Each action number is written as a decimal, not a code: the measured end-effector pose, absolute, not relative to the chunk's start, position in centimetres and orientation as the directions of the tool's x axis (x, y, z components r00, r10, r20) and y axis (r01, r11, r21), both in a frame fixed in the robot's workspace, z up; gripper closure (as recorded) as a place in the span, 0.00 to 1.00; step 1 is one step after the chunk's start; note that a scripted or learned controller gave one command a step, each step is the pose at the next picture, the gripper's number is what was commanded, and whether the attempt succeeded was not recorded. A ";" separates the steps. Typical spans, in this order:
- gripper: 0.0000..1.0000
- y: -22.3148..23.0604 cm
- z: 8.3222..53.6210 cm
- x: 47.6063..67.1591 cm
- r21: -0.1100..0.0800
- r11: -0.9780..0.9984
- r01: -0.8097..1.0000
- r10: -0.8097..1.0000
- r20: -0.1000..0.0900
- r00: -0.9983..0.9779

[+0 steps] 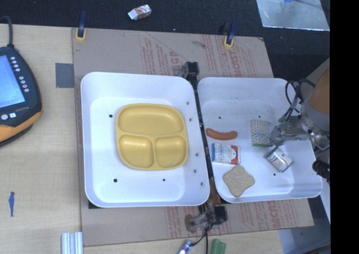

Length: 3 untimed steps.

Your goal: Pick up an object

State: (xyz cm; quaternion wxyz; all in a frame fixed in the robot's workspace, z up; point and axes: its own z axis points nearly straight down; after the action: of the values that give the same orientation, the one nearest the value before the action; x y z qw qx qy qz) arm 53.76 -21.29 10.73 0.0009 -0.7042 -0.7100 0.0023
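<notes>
I am hanging my gripper over the small silver can, which is lying tilted on the floor of the right bin; my fingertips are sitting just above the can's upper end, and I cannot tell whether they are spread or closed, or whether they are touching it. Judging by its look, the can is light, stiff and smooth-sided, so it is likely to roll or slip; taking it across the round body, near the middle, seems the safest hold. Just left of the can, a green-patterned square sponge is resting on the bin floor. Further left of the can, a sausage is lying crosswise, with a small packet below it showing red and blue print too small to read. Down-left of the can, a tan slice of toast is lying flat. Well left of the can, across the divide, a yellow divided plate is sitting in the middle of the left bin. The cardboard sheet beneath both bins is carrying faint red lettering, not legible, and far left of the can a control pendant is resting on the bench
</notes>
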 end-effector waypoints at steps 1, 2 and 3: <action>1.00 -15.1 9.7 60.0 0.008 0.007 1.000 1.000 -0.004 -0.007; 1.00 -10.7 9.7 56.6 0.010 0.006 1.000 1.000 -0.005 -0.006; 1.00 -10.4 15.3 51.8 -0.004 0.003 1.000 1.000 0.001 -0.003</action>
State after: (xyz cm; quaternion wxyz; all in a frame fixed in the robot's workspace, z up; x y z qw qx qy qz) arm 51.75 -10.37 15.26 0.0018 -0.7061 -0.7081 0.0012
